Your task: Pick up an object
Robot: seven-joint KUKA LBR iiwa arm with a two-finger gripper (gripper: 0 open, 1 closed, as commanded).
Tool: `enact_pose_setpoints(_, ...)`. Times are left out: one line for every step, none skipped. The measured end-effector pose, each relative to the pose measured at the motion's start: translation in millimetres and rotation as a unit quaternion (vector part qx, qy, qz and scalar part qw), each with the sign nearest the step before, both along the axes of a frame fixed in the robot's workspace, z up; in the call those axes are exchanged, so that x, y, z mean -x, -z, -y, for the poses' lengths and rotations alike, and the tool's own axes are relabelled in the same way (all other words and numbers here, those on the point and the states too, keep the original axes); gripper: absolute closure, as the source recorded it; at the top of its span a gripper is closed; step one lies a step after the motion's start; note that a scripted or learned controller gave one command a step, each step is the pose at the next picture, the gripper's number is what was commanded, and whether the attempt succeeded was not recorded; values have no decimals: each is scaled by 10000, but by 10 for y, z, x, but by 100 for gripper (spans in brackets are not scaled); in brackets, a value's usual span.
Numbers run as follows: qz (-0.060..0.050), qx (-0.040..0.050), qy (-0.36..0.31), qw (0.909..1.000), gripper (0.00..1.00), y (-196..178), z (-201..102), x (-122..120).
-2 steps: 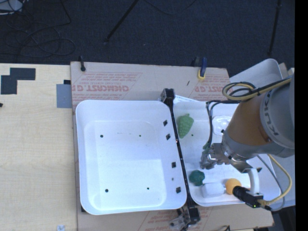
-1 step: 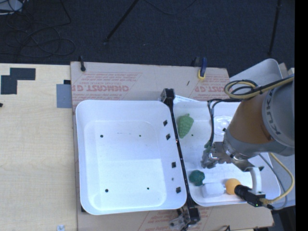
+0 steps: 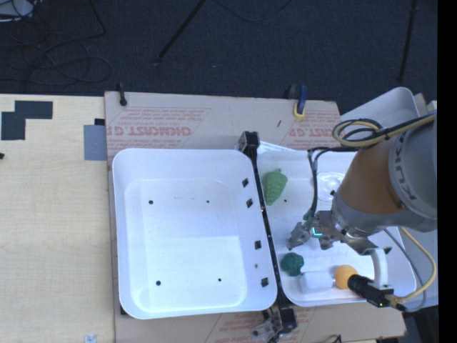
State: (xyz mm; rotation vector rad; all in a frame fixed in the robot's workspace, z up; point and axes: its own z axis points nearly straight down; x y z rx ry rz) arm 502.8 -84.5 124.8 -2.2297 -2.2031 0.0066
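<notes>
My gripper (image 3: pixel 308 236) hangs low in the right bin (image 3: pixel 314 297), its fingers spread with nothing between them. Just below it lies a small dark green object (image 3: pixel 291 264). A light green leafy object (image 3: pixel 274 184) rests near the bin's upper left, against the divider. A white object (image 3: pixel 314 282) and an orange ball (image 3: pixel 344 276) lie along the bin's front edge, the ball partly behind a black part of the arm.
The left bin (image 3: pixel 186 234) sits beside the right one, split off by a black divider bar (image 3: pixel 258 220). The grey and orange arm (image 3: pixel 385 184) covers much of the right bin's right side. A blue clamp (image 3: pixel 300 100) stands at the cardboard's back edge.
</notes>
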Motion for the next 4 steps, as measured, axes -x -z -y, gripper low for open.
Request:
enact_pose_setpoints(-7,-3,-2,10000,100,-95,5,1)
enact_pose_setpoints(-11,-3,2,10000,0,-91,5,2)
enact_pose_setpoints(-17,-6,-1,10000,100,-186,10,3)
enact_pose_setpoints(-21,-6,-1,10000,0,-182,10,4)
